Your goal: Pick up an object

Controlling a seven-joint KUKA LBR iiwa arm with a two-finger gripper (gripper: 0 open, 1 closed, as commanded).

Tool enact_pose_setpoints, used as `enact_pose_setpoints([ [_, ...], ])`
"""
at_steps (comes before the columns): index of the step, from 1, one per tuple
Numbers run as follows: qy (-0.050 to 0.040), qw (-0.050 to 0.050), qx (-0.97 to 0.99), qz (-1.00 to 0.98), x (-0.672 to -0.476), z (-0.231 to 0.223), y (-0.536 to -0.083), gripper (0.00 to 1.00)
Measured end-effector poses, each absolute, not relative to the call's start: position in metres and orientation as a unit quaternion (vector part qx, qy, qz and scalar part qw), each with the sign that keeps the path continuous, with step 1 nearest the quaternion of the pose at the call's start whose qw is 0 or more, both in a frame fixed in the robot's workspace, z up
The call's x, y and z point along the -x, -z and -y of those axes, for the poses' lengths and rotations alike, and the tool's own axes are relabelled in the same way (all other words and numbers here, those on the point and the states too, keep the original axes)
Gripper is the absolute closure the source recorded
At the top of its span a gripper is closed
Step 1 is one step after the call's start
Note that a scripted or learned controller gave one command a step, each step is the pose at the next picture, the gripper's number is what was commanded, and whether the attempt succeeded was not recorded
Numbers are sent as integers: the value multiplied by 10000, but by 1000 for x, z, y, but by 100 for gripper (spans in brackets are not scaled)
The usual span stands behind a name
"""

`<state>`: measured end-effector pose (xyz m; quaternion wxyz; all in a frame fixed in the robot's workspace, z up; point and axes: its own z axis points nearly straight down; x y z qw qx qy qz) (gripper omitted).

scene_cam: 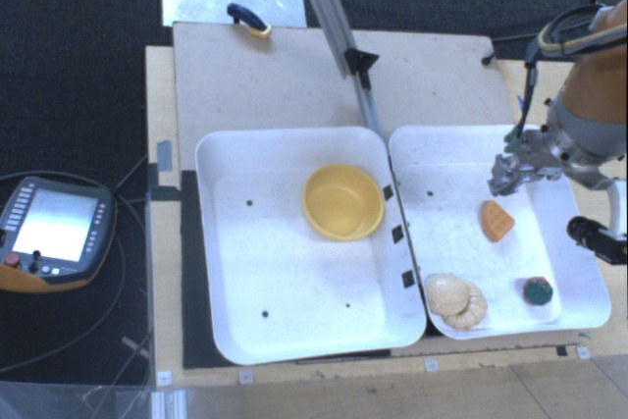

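An orange wedge-shaped object (497, 221) lies in the right bin (446, 157), toward its right half and roughly midway between the near and far walls. Just above and slightly left of it hangs the gripper (505, 180), a grey metal cluster at the end of the arm (589, 98), which comes in from the right edge with its orange band showing; whether the tool is released or clenched cannot be told from this angle, and nothing is seen held in it. Nearer the front wall of the same bin, a small dark green and red object (537, 289) sits to the right, and a pale cream, shell-like object (455, 299) rests in the front left corner, close to the divide between the bins. The left bin (245, 309) holds a yellow bowl (342, 201), upright, in its right part toward the far wall.
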<state>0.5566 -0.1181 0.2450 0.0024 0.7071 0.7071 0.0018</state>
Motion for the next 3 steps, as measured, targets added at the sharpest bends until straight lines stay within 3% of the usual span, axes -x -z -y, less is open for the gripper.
enact_pose_setpoints([
  [2,-6,-2,-7053,-7089,-570,17,-254,100],
  [3,-1,-4,-7054,-7088,-569,-36,-235,100],
])
